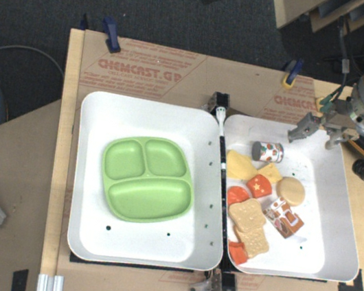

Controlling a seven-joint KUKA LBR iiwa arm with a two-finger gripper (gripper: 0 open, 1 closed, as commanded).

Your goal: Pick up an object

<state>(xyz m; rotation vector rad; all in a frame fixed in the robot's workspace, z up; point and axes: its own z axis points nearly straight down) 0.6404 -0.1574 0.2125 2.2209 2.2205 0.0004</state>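
The right bin (335, 224) holds a heap of toy food: a small can (268, 152) lying on its side, yellow cheese pieces (240, 164), a red tomato piece (259, 186), a round tan biscuit (291, 190), toast slices (250, 223), a red and white carton (283, 218) and a red piece (236, 252) at the front. My gripper (321, 132) hangs over the far edge of this bin, up and to the right of the can. Its two fingers are spread apart, with nothing between them.
The left bin (88, 181) holds a green divided plate (147, 178). A black clip (219, 103) sits at the far end of the seam between the bins. Blue clamps (111, 33) hold the cardboard sheet at its far edge.
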